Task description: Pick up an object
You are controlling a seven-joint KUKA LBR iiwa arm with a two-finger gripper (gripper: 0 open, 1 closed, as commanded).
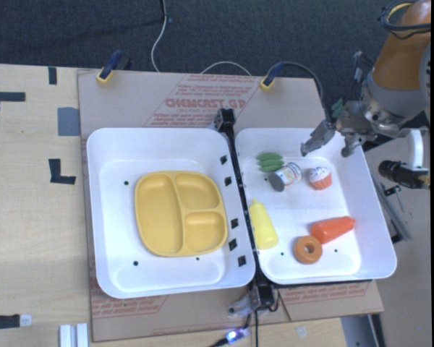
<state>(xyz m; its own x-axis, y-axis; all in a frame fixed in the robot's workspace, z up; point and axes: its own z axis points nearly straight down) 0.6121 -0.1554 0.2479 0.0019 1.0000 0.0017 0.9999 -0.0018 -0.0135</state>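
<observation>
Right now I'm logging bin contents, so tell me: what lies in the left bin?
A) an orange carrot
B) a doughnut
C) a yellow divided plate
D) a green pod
C: the yellow divided plate lies alone in the left bin, while the carrot, doughnut and green pod sit in the right bin.

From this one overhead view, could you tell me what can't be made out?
- Gripper: too small to judge its finger gap.
- Small jar: label too small and blurred to read.
- Arm: cut off by the top and right edges.
- Yellow bottle: far side against the bin wall, contact unclear.
</observation>
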